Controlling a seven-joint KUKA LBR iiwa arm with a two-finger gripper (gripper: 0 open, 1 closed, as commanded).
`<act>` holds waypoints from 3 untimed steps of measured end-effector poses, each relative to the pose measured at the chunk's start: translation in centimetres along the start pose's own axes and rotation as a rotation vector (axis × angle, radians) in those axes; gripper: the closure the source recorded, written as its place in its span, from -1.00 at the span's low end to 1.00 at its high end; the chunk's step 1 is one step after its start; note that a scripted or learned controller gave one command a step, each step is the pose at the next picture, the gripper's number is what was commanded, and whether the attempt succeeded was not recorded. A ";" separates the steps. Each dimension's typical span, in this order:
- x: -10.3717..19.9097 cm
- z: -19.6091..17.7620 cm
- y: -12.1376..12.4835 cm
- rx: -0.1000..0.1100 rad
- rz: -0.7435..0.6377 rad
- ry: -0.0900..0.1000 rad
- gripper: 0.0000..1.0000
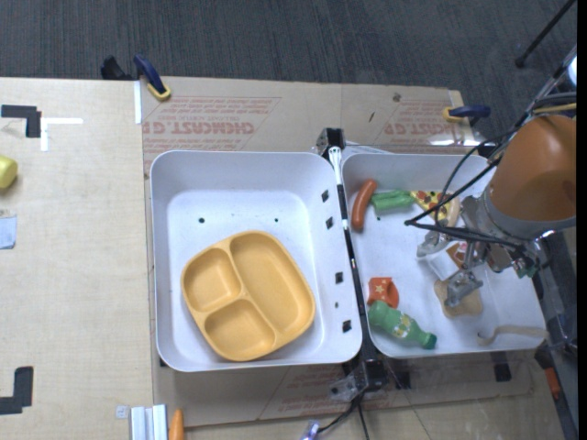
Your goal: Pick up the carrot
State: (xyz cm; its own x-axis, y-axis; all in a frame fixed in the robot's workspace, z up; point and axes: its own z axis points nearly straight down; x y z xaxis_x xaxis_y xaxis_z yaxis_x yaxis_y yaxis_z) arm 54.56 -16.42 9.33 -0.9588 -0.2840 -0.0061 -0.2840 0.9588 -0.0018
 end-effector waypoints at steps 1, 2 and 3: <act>4.6 0.1 3.2 -0.003 -0.176 0.004 -1.00; -0.2 0.0 -0.9 -0.002 -0.117 0.000 -1.00; -4.2 -0.1 -5.5 0.000 -0.323 -0.004 -1.00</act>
